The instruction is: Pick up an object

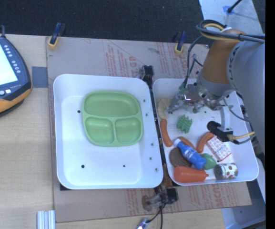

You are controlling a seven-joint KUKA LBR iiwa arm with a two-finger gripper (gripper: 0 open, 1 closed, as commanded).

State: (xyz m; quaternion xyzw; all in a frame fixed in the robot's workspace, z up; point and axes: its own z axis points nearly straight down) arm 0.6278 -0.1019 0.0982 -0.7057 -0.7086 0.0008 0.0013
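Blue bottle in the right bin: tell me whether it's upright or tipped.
Tipped. The blue bottle lies on its side, white cap toward upper left, resting across other items.

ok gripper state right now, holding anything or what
Gripper: low over the back of the right bin; whether it is open, shut or holding anything cannot be told.

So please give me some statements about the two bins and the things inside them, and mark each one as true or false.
1. The green divided plate lies in the left bin. True.
2. The blue bottle lies in the left bin. False: it lies in the right bin, among the other small things.
3. The plate has three compartments. True.
4. The carrot is at the far end of the right bin. False: it lies at the near edge.
5. The gripper is over the right bin. True.
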